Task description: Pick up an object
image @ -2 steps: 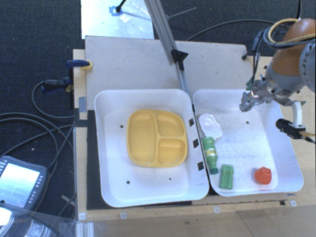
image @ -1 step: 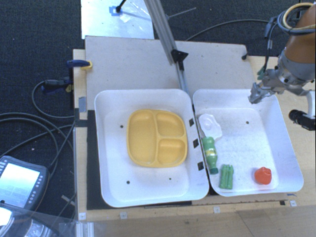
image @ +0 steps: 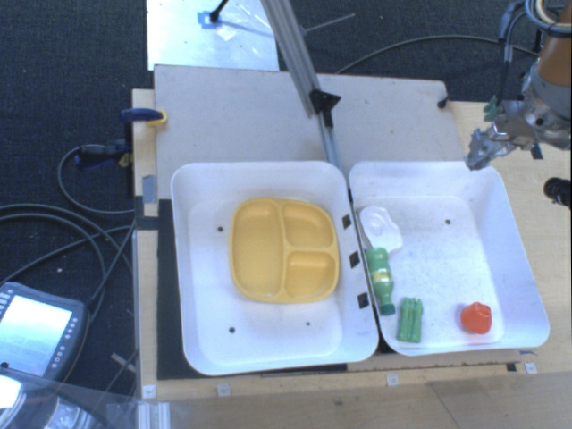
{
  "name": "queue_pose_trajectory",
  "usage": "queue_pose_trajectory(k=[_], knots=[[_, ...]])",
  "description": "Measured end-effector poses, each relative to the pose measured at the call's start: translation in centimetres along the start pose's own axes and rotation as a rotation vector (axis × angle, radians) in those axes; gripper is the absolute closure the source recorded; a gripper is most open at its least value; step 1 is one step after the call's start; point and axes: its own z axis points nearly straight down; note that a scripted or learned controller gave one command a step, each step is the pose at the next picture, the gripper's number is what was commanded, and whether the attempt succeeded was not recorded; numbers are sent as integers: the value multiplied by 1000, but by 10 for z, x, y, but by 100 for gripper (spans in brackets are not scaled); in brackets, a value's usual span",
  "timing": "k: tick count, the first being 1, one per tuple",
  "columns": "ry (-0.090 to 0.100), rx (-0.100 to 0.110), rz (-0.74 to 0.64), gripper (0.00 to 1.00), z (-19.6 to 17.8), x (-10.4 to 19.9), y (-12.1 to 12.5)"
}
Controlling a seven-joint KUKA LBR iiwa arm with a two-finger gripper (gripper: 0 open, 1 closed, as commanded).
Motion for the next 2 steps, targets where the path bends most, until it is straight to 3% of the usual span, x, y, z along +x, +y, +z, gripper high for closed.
queue_pose_trajectory(k=[2], knots=[[3, 6, -3, 100, 14, 118, 10]])
